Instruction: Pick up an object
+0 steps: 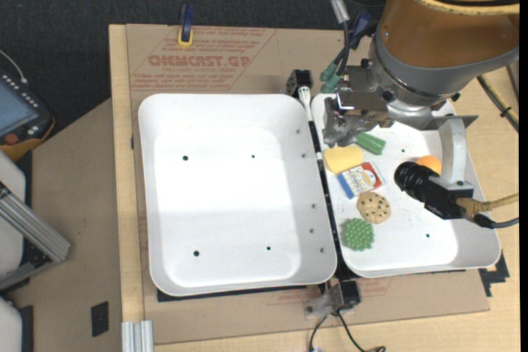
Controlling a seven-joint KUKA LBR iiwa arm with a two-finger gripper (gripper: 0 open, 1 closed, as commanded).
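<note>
The right bin holds several small items. A yellow wedge lies near its left wall, with a green peg just behind it. In front of the wedge are a red, white and blue packet, a speckled cookie and a green bumpy disc. An orange piece peeks out further right. My gripper hangs low over the bin's back left corner, right above the yellow wedge and beside the green peg. I see nothing clearly held in it.
The left bin sits beside the right one, their rims meeting at a black divider. Both rest on a cardboard sheet. The arm's large orange and grey body covers the right bin's back edge.
</note>
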